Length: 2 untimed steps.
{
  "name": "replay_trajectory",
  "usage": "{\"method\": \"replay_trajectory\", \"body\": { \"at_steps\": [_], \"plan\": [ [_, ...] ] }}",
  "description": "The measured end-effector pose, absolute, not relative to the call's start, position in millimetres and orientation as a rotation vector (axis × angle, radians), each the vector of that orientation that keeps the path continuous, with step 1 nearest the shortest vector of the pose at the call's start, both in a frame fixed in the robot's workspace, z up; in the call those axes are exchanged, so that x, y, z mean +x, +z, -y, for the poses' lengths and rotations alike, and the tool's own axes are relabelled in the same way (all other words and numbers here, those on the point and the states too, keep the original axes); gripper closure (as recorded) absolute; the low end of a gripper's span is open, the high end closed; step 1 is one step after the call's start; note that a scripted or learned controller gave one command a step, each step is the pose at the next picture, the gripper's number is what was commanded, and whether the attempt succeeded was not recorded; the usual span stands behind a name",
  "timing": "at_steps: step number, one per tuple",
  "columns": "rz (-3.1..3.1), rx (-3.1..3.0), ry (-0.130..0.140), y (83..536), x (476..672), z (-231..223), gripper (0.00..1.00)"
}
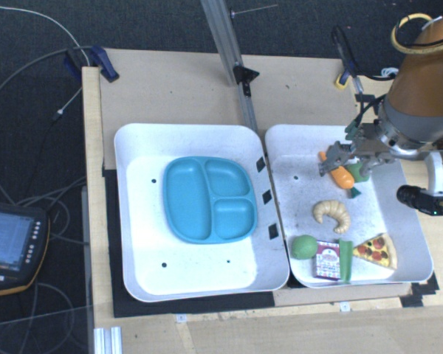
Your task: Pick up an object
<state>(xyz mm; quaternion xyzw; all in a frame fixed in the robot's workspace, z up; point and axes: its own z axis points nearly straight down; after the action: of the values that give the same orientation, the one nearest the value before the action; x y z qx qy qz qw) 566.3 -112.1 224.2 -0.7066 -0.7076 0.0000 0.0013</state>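
My gripper (348, 161) hangs over the upper part of the right bin (280, 198), reaching in from the right. Directly under and partly hidden by it lies an orange toy carrot (343, 177) with a green end. Whether the carrot is held cannot be made out. Further down the same bin lie a beige croissant (332, 213), a green ball (304, 246), a pink box (326, 261) with a green stick (345, 259) beside it, and a pizza slice (376, 251).
The left bin (133, 198) holds a blue divided plate (209, 198). A metal pole (225, 35) rises between the bins at the back. A black fitting (421, 198) on the arm sits over the right bin's right rim.
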Motion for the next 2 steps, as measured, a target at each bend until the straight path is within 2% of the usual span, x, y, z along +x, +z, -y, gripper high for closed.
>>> {"method": "replay_trajectory", "body": {
  "at_steps": [1, 2],
  "plan": [
    [2.221, -2.219, 0.0, 224.2, 566.4, 112.2, 0.0],
    [2.217, -2.216, 0.006, 164.5, 573.0, 111.9, 0.0]
  ]
}}
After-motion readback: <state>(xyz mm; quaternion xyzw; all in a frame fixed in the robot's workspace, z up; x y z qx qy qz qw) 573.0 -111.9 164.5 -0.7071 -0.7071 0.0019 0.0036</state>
